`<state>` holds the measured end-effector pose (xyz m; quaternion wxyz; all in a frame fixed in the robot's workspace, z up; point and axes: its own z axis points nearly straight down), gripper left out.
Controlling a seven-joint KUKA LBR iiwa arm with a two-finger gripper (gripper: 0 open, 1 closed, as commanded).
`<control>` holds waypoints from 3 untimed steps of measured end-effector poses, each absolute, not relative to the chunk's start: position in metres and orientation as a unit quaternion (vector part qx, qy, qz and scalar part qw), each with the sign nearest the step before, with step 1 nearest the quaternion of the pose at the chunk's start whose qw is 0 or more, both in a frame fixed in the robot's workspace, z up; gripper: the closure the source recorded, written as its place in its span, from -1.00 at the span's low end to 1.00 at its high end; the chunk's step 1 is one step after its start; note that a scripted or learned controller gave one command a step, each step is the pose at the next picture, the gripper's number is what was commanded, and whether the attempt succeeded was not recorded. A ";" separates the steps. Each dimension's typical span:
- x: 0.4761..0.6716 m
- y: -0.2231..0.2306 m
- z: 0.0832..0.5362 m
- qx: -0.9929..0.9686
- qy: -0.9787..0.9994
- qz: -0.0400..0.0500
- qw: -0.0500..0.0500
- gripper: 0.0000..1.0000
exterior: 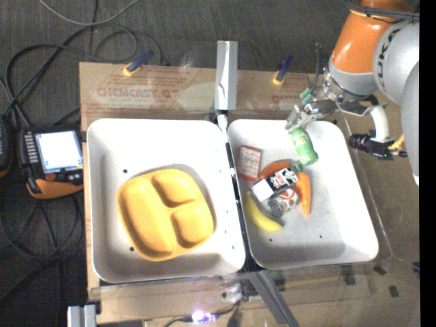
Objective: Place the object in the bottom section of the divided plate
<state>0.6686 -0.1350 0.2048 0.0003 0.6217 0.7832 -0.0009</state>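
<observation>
hanging over the right bin (354,203), jaws (300,120) grip a green bottle (304,146).

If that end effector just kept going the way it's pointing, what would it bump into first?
Most likely the green bottle, which lies right below the end effector in the right bin. Depth is hard to judge from above.

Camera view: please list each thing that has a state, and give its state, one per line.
Gripper: at the right bin's far edge, touching the green bottle's top; grip unclear.
Green bottle: tilted, in right bin.
Divided plate: in left bin, sections bare.
Banana: lying flat.
Carrot: lying flat.
Can: on its side.
</observation>
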 end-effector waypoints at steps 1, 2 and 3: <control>0.668 -0.047 0.183 0.589 0.808 -0.001 -0.001 1.00; 0.656 0.036 0.183 0.596 0.803 0.000 -0.001 1.00; 0.629 0.044 0.203 0.590 0.807 -0.001 -0.001 1.00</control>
